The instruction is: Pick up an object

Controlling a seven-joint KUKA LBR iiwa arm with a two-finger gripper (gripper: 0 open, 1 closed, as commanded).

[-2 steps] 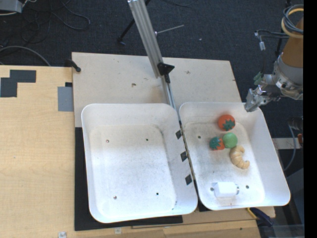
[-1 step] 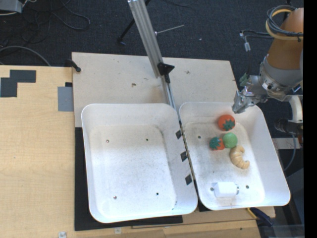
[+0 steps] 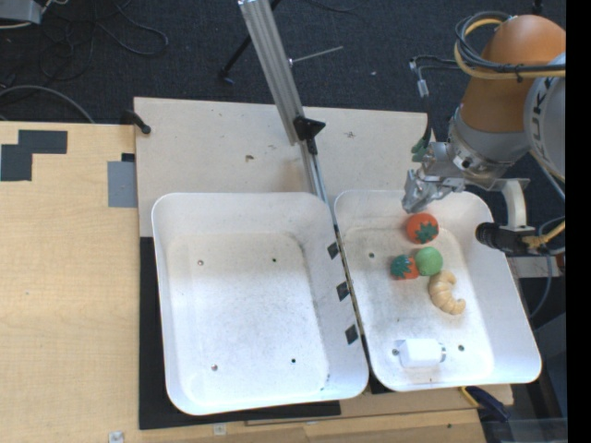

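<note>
The right bin (image 3: 517, 340) holds a red-orange tomato-like toy (image 3: 422, 228) near its far edge. Below it lie a small red and green piece (image 3: 403, 267), a green ball (image 3: 428, 261) and a tan croissant-shaped toy (image 3: 447, 294). A white block (image 3: 420, 352) rests near the bin's front. My gripper (image 3: 420, 194) hangs just above and behind the tomato toy, at the bin's far rim. Nothing shows between its fingers.
The left bin (image 3: 185, 247) sits beside the right one, split from it by a raised rim with black clips (image 3: 340, 289). A slanted aluminium rail (image 3: 277, 72) rises behind the bins. A wooden bench surface (image 3: 65, 275) lies to the left.
</note>
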